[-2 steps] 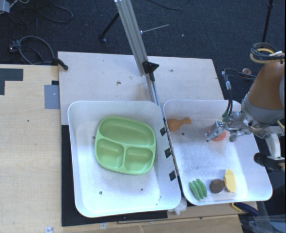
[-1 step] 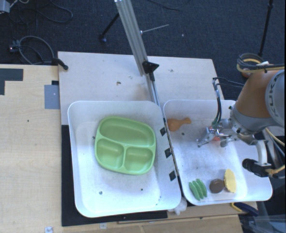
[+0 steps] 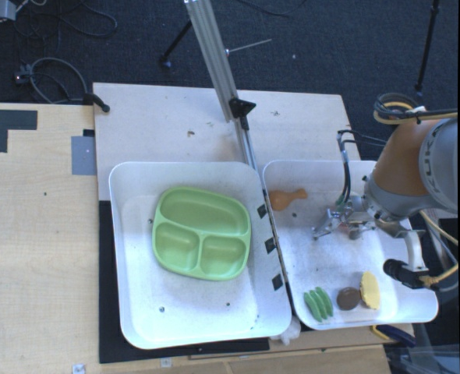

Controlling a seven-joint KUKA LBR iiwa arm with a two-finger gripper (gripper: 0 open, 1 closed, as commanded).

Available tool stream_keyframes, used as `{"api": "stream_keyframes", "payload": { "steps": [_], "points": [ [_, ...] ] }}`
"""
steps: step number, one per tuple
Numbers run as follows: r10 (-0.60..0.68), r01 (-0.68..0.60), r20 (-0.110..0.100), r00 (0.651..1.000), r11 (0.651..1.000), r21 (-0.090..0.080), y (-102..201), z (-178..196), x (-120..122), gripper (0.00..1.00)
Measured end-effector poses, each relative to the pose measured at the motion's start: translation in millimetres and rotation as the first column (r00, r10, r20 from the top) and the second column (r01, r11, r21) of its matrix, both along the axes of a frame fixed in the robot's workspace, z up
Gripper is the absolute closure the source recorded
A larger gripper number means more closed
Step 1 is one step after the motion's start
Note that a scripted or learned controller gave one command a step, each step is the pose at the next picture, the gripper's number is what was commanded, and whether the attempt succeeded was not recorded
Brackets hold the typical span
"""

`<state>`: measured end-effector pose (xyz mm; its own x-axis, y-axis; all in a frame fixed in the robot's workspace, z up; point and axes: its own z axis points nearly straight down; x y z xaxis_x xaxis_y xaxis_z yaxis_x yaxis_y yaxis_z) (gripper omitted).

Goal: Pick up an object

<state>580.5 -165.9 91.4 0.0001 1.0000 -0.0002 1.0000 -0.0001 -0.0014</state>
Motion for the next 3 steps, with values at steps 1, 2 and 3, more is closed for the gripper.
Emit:
{"api": "stream_keyframes", "payload": {
  "steps": [1,2,3],
  "points": [
    [-0.003,0.003,-0.001,1.0,1.0,0.001,-1,10,0,1.0],
    [-0.004,0.004,0.003,1.0,1.0,0.0,-3,54,-5,1.0],
    [0.002,-0.002,0.004,1.0,1.0,0.0,1,97,-4,1.0]
  ]
}}
